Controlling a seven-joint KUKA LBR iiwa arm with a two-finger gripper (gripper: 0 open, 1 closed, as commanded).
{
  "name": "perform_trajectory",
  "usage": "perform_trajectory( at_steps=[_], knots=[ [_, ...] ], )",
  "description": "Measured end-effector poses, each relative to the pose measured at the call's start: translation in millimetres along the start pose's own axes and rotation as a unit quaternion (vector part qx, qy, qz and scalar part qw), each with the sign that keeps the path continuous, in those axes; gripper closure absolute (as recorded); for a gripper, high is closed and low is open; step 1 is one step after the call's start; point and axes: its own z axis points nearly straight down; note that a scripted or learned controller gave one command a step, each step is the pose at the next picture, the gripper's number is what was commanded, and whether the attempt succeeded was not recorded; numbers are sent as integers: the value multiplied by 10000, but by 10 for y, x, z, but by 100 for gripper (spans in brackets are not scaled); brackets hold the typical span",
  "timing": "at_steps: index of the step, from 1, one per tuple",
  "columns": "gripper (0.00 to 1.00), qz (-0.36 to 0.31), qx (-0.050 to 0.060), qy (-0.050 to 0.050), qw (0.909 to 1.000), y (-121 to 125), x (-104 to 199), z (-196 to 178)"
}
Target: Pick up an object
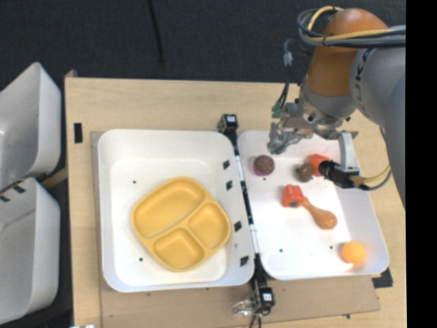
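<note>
Dark floor surrounds a pale wooden bench [171,104] that carries two shallow white bins side by side, seen from above at a slant. Lying in the left bin [116,265] is a yellow divided tray [181,223] with three compartments, and nothing else. Several small things, well spread out, sit in the right bin [300,262]: a dark reddish-brown ball [264,164] near the upper left corner, a small brown lump [304,173] to its right, a red-orange piece [317,162] just beside that lump, a toy with a red head and tan handle [307,206] in the middle, and an orange ball [354,252] near the lower right corner. A grey arm with an orange band reaches in from the right, and its gripper [281,142] hangs over the upper left part of the right bin, just above and to the right of the dark ball. Whether the gripper is spread or closed cannot be told from this angle, and nothing can be seen held by it. The dark ball looks like the nearest target. To do this step well, the arm should probably centre itself squarely over the ball before descending, since a round thing can roll away from an off-centre squeeze. The bin wall beside it also leaves little room on that side, so a straight, careful drop seems wise.
</note>
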Motion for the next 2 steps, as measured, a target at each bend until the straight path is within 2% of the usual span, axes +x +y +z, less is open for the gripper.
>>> perform_trajectory(
  at_steps=[1,2],
  knots=[
    [100,-4,7,5,10000,41,469,55],
    [100,-12,-9,10,10000,16,947,-79]
  ],
)
